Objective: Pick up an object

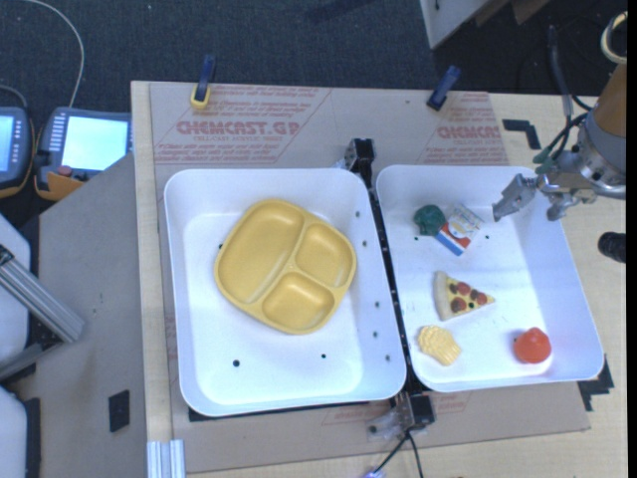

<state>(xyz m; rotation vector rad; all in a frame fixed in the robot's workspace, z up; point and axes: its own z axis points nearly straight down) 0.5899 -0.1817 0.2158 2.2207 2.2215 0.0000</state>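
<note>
The right bin holds several small objects. A dark green lump lies at its back, touching a white, red and blue packet. A toy pizza slice lies in the middle, a yellow ridged piece sits near the front left, and a red tomato-like ball near the front right. My gripper hangs over the bin's back right part, to the right of the packet. It is open, and nothing sits between its fingers.
In the left bin lies a yellow divided plate. Black clips join the bins at the back and front. Blue clamps hold the cardboard at the far edge.
</note>
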